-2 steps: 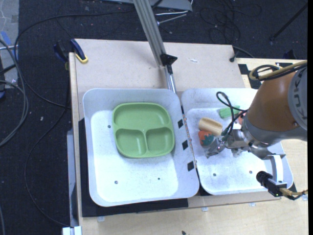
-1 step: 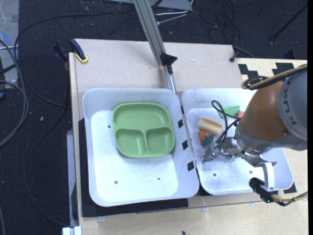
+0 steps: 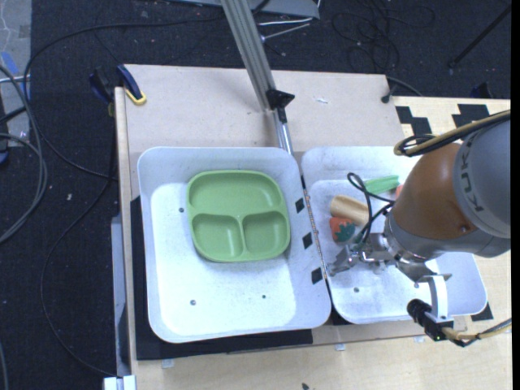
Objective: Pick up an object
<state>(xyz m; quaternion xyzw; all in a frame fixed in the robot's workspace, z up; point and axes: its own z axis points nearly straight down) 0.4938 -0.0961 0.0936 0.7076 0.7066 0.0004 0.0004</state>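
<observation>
The gripper (image 3: 341, 260) hangs low in the right bin (image 3: 463, 295), near its left wall, at the end of the grey arm (image 3: 479, 193) with its glossy orange band (image 3: 431, 197). Its thin metal fingers (image 3: 335, 265) point left toward the divide between the bins; they are small and partly blurred, so I cannot tell whether they are spread or closed, and nothing can be seen between them.

Just above the fingers lies a small cluster of objects. Closest is a little red piece (image 3: 337, 227) with a teal green piece (image 3: 348, 233) against it, both with soft, rounded outlines. Just beyond those sits a tan cylinder (image 3: 349, 207), smooth and wood-coloured, lying on its side. Further up from the fingers, a flat bright green strip (image 3: 380, 184) lies next to the arm. A black cable (image 3: 363, 195) loops over this cluster.

To the left of the fingers, across the bin walls, the left bin (image 3: 219, 311) holds a matte pale green plate (image 3: 240, 215), a rounded rectangle moulded into three compartments. Both bins are shallow white trays with speckled floors and rounded corners
</observation>
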